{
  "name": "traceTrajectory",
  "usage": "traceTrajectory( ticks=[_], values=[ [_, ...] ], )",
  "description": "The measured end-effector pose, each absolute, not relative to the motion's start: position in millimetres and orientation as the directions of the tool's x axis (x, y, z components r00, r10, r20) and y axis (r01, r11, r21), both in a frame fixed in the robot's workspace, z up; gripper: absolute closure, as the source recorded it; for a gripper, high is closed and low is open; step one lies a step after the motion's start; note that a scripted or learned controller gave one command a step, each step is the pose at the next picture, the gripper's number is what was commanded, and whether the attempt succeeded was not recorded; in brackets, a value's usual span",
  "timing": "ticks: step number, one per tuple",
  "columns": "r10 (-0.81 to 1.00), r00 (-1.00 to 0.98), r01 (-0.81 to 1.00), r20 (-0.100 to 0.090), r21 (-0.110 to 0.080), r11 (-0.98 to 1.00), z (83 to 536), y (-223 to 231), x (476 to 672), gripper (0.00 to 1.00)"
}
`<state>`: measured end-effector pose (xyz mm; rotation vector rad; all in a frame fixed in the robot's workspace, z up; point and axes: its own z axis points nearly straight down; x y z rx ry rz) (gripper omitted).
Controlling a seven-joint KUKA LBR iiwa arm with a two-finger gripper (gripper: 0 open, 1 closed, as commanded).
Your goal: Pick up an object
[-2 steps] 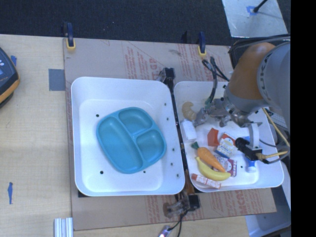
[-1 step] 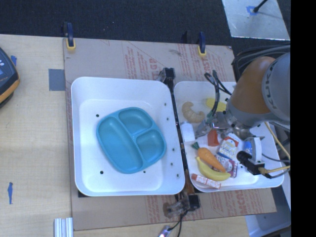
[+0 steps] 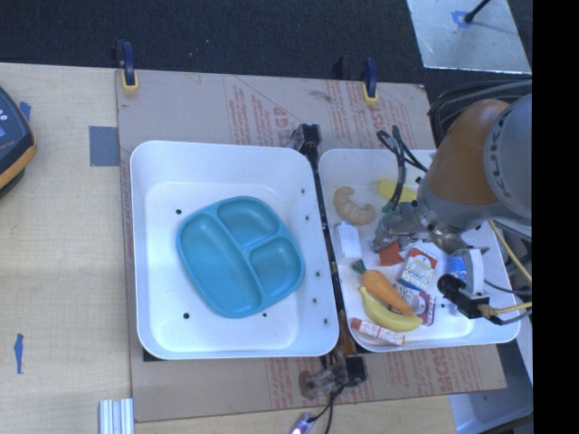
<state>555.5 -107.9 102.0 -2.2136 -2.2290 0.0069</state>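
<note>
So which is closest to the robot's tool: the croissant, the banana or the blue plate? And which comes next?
From the tool:
1. Croissant, in the right bin, just up and left.
2. Banana, same bin, toward its near edge.
3. Blue plate, over in the left bin.

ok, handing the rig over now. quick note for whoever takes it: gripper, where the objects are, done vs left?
Gripper: low in the right bin, at the edge of the pile; finger state can't be read, and nothing is visibly held.
Objects: carrot, banana, a beige curved piece and some packets all lie in the right bin. The left bin holds a blue divided plate.
Done: arm is down over the pile.
Left: get a confirmed grasp and lift one object.
</note>
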Motion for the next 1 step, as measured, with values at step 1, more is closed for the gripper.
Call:
traceTrajectory(
  ticks=[1],
  values=[
    [1.000, -0.006, 1.000, 0.001, -0.002, 0.006, 192.3, -16.8, 549.9, 1.00]
  ],
)
